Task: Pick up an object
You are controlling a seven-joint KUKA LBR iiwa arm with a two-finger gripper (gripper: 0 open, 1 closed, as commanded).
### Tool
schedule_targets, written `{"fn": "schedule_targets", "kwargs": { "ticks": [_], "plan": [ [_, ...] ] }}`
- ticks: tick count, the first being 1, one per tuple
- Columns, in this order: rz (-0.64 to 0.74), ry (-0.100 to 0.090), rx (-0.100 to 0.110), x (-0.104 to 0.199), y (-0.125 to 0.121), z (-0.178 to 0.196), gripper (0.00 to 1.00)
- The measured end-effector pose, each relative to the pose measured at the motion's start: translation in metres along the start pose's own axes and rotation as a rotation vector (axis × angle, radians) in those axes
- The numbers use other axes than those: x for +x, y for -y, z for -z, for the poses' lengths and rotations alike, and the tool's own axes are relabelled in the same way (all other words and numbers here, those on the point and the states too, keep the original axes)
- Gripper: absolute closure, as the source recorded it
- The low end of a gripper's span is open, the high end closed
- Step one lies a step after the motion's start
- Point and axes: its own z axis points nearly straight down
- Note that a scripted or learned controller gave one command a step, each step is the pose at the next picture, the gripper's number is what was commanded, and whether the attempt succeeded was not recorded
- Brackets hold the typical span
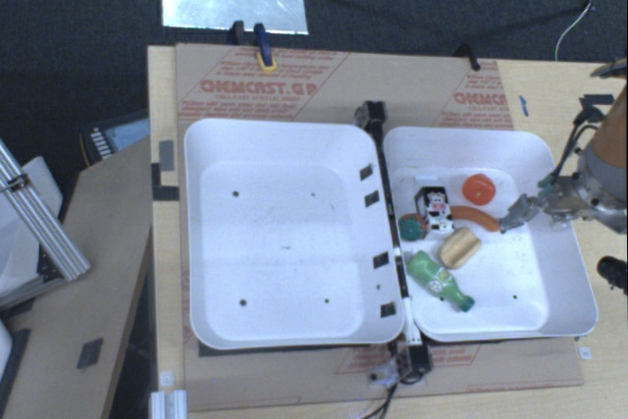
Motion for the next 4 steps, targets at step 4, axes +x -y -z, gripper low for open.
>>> {"fn": "schedule_targets", "kwargs": {
  "ticks": [4],
  "plan": [
    [0.016, 0.001, -0.018, 0.151, 0.054, 0.217, 1.00]
  ]
}}
